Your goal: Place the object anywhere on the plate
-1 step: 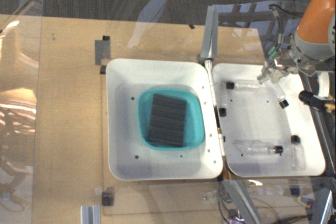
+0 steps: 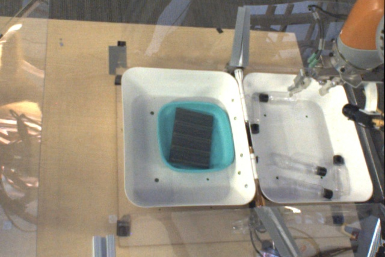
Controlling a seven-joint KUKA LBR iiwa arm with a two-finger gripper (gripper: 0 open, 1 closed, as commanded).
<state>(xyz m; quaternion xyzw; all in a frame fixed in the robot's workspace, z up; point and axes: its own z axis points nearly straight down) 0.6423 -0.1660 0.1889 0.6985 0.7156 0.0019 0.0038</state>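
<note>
Right now the dark grey ribbed block (image 2: 192, 137) lies flat on the round teal plastic plate (image 2: 163, 129). The plate sits in the middle of the left shallow white bin (image 2: 135, 147). The whole block is inside the plate's rim, a bit tilted, so the job looks done if this block is the thing to be placed.

The grey arm with the orange band (image 2: 364, 15) reaches in over the far edge of the right shallow white bin (image 2: 301, 123). Its two-finger claw (image 2: 313, 86) hangs there with its fingers spread apart and nothing between them. It is well apart from the block and the plate.

The block looks stiff and not heavy. The ridges across its top should keep it from slipping. It does not look like it would break if it were dropped. The best place to take hold is likely across its two long sides near the middle, where the claw can close on flat edges. The plate's raised rim is near the block's corners, so the fingers would need to come straight down.

Some thin clear tubes with black caps (image 2: 298, 167) lie in the right bin. These look smooth and round, so they may roll or slip away from a pinch.
</note>
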